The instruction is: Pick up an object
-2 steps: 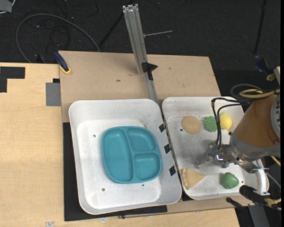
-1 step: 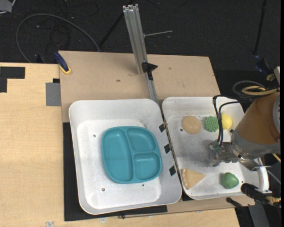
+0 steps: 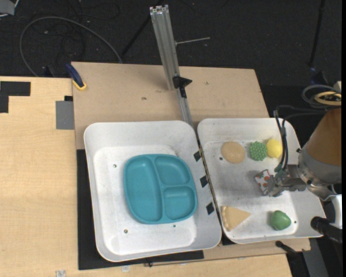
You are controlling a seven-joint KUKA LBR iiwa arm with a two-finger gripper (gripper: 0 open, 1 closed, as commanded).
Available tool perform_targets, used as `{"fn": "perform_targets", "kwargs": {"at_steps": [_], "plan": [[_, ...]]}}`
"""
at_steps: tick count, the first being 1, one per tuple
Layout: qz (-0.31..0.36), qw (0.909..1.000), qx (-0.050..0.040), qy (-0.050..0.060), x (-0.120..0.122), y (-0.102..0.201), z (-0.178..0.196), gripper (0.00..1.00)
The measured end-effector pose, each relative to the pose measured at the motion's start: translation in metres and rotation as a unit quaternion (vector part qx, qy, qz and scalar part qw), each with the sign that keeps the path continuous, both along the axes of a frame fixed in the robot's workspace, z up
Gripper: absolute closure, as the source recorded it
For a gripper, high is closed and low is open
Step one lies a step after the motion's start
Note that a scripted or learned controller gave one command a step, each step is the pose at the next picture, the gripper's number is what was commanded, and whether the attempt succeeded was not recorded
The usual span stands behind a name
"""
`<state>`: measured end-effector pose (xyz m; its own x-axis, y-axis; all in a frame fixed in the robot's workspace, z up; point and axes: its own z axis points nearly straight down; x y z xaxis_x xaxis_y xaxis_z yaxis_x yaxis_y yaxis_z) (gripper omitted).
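The grey arm's two-finger gripper hangs low over the middle of the right shallow white bin, and whether its jaws are open or closed cannot be told. Around it lie a round tan ball, a bumpy green ball, a yellow ball, a tan wedge and a smooth green lump. The left white bin holds a teal compartment plate.

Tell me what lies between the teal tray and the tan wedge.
In the camera view, the adjoining bin rims with black clips separate the teal tray from the tan wedge.
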<state>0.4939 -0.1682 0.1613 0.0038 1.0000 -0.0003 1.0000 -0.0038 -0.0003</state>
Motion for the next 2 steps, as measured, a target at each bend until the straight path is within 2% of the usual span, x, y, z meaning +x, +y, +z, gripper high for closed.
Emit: {"fn": "perform_targets", "kwargs": {"at_steps": [1,2], "plan": [[0.002,1.0,0.0,-0.001,0.001,-0.001,0.052,1.0],[0.004,1.0,0.0012,0.001,0.009,0.048,0.044,1.0]]}}
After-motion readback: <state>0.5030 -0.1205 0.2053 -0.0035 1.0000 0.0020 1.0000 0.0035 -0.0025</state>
